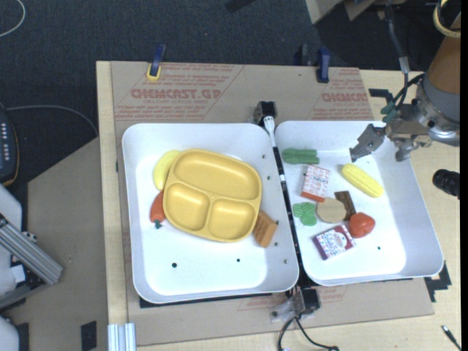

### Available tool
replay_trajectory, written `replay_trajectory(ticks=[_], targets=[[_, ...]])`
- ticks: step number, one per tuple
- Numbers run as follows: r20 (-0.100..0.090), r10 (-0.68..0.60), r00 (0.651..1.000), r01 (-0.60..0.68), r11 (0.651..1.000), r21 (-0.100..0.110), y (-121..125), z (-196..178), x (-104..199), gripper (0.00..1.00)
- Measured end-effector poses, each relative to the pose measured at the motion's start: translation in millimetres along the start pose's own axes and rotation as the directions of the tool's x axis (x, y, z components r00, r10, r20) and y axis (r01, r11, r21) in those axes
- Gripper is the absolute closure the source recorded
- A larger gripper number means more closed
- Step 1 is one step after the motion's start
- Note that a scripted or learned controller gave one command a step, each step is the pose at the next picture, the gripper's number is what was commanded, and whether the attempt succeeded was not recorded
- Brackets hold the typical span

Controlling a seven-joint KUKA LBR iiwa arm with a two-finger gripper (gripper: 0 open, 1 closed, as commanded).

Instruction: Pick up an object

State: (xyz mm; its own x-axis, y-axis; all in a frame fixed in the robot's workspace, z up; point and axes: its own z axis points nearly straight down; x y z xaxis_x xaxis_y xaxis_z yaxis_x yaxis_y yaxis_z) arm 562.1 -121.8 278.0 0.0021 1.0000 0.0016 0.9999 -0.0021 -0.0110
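End effector [380, 143]: hangs over the right bin's far right corner, above the toys, not down among them. One finger points toward the corn; can't tell whether the fingers are apart or together — nothing visible between them.
Right bin [417, 196]: holds the candidates — yellow corn [362, 180], green pod [300, 155], red-and-white packet [316, 181], tomato [362, 225], dark red packet [333, 241].
Nearest pick: judging by position, the corn. It lies just beside the end effector and a little apart from the rest, so there is room around it.
Left bin [146, 218]: yellow divided plate [212, 194] resting on a banana [165, 167] and a red pepper [157, 209]; brown block [265, 229] at its edge.
Status: nothing lifted yet.
Risk: middle toys touch — poor clearance.
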Motion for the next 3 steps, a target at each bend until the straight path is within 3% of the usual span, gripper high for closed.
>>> replay_trajectory(ticks=[1, 3], targets=[[0.002, -0.002, 1.0, 0.002, 1.0, -0.011, 1.8, -5.8, 0.1, 0.0], [0.0, -0.002, 1.0, 0.002, 1.0, -0.004, 6.7, 95.8, 15.6, 0.0]])
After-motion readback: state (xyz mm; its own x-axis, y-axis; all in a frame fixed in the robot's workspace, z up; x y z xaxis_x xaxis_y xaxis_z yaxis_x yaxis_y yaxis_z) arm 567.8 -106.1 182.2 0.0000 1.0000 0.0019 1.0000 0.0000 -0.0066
